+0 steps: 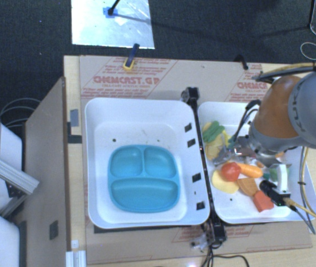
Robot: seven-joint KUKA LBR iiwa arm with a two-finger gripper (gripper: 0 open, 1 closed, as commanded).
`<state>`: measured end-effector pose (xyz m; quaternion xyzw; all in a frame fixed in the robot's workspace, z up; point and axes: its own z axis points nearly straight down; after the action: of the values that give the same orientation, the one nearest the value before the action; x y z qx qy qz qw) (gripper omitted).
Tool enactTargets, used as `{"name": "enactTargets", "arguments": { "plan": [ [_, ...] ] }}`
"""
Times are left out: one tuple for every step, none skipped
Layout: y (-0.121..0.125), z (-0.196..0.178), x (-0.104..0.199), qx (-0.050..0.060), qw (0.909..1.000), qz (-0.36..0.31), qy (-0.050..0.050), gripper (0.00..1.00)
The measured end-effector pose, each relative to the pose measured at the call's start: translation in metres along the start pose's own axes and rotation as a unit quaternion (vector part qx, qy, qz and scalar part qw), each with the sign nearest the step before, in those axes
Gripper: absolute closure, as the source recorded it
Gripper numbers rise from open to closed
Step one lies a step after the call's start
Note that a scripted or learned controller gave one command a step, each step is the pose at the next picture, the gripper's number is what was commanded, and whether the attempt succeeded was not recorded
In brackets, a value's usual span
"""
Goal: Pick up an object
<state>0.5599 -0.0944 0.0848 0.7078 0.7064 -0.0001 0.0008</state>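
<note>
Jaws (237,156) above round red tomato (230,171), beside carrot (251,171).

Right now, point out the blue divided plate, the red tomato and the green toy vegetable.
blue divided plate (144,178), camera view, the ridge between its compartments.
red tomato (230,171), camera view, middle of its top.
green toy vegetable (214,130), camera view, middle of its body.

Left bin (97,149) holds a divided plate (144,178). Right bin (308,202) holds a cluster of toy foods (233,174), beneath the arm (291,113).
</note>
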Motion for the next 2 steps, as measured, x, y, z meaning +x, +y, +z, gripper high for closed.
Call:
{"name": "enactTargets", "arguments": {
  "plan": [
    [-0.0001,-0.0137,0.003,-0.001,1.0,-0.002,0.0,1.0],
    [-0.0002,-0.0135,0.0031,-0.001,1.0,-0.002,0.001,0.0]
  ]
}}
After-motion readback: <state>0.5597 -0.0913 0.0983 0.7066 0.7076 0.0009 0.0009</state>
